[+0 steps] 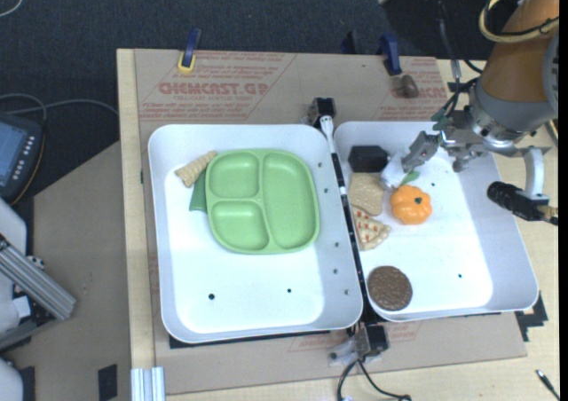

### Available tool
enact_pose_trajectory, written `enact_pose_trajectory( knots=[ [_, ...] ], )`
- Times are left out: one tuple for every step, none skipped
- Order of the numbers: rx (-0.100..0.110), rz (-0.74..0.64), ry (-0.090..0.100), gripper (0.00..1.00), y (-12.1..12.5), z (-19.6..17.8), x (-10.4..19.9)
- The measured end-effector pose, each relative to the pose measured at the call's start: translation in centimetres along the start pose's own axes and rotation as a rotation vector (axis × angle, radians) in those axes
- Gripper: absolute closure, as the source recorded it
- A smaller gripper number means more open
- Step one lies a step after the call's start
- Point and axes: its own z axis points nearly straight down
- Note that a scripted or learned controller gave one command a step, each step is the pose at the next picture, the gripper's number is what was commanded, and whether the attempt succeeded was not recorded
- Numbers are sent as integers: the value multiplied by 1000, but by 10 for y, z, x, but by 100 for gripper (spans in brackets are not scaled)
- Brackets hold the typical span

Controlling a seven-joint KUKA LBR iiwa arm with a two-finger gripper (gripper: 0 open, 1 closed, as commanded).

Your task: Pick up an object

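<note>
Orange pumpkin lies just below the gripper; its 2 fingers look slightly parted, apparently holding nothing

Before me on the table: two white bins, the left bin and the right bin. Left holds one green divided plate and one tan cone-shaped piece. Right holds one orange pumpkin, one black block, one brown round patty, one waffle-patterned wedge, one beige slice.

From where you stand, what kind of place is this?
Probably a robotics lab test bench: two white bins on a clamped board, toy food like a small pumpkin, and a green divided plate.
</note>
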Motion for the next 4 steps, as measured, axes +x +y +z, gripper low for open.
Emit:
enact_pose_trajectory(
  knots=[
    [1,-1,0,0,9,50,0],
    [-10,-1,-2,0,11,79,0],
    [-10,0,-2,100,10,71,0],
    [-13,-2,-3,100,19,24,-1]
  ],
)
